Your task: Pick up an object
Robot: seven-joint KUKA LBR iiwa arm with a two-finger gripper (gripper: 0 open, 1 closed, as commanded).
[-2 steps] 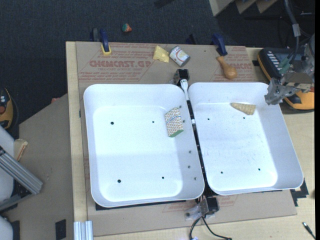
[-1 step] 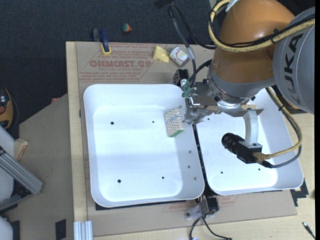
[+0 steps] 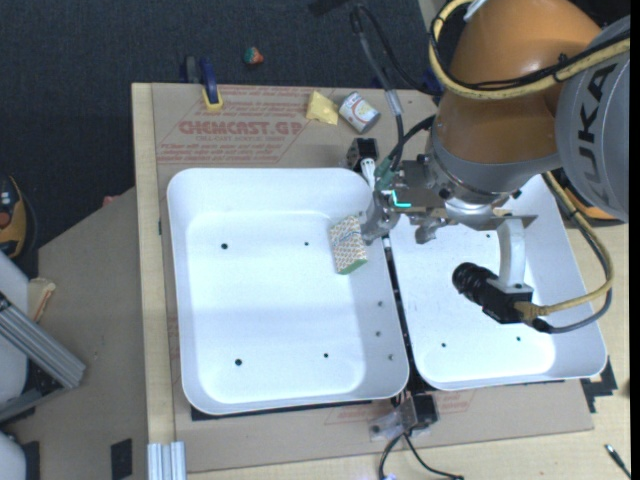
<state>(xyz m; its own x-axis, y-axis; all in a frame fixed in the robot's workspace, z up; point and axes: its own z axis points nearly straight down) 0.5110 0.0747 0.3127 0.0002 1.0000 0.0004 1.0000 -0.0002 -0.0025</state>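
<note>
Arm (image 3: 520,78) comes in from 3 o'clock, orange band and grey wrist parked over the seam between the two bins. Gripper (image 3: 378,220) sits at the upper right corner of the left bin (image 3: 270,368), about 2 o'clock from that bin's centre.

Only loose item inside the bins: a small patterned pad (image 3: 348,244), green-and-white speckled, tilted, at roughly 2 o'clock in the left bin, close to its right wall. It is just beside the gripper tip, at the tip's 7 o'clock. Touching or not: can't tell. Not visibly between the fingers, so not calling it held. Fingers apart or together: can't tell, wrist hardware blocks them.

Right bin (image 3: 500,358): mostly under the arm. A black cylindrical part (image 3: 485,288) on a white bracket hangs from the wrist over its middle, with a yellow cable (image 3: 575,303) looping off toward 4 o'clock.

Outside the bins, on the cardboard sheet (image 3: 240,128) at 12 o'clock: a yellow scrap (image 3: 322,109) and a small grey-white box (image 3: 359,113), side by side. Blue-yellow clamp (image 3: 209,83) at the board's top edge, 11 o'clock. Small coloured object (image 3: 254,56) on the dark floor beyond it.
</note>
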